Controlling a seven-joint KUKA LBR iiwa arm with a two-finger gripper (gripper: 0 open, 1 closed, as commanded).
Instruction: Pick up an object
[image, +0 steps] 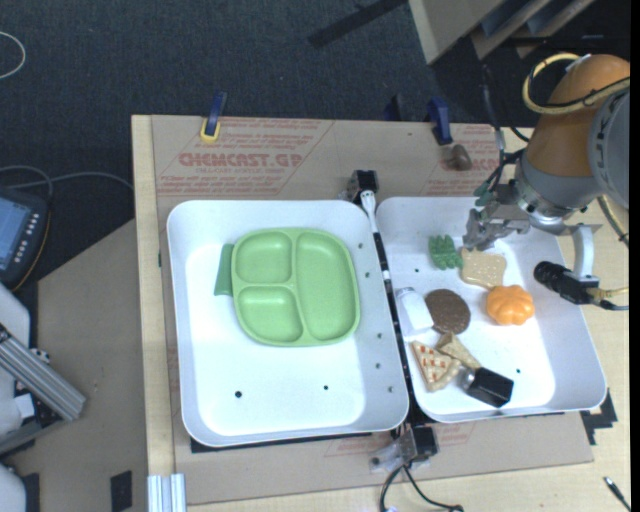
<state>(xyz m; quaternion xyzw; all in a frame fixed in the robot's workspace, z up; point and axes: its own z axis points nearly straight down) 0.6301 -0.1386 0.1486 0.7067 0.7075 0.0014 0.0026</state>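
Over the far part of the right bin (560, 350), I have the claw (482, 232) hanging low at the end of the grey arm. It sits right at the far edge of a tan slice (486, 270), with a small green piece (442, 250) just beside it on the view's left. From this slant I cannot tell whether the claw is wide or narrow, or whether it touches the slice.

The other loose things lie in the same bin. An orange lump (510, 305) sits just beside the tan slice on the near side. A brown oval (447, 311) lies toward the middle, with a white piece (410, 308) touching its left side. Nearer to me are a waffle-patterned wedge (433, 365) and a pale cracker (459, 349), overlapping, and a black block (487, 386) just beside them.

The left bin (290, 400) holds a green divided plate (297, 285), lying flat and well apart from the claw. Both bins rest side by side on the tabletop (300, 150).
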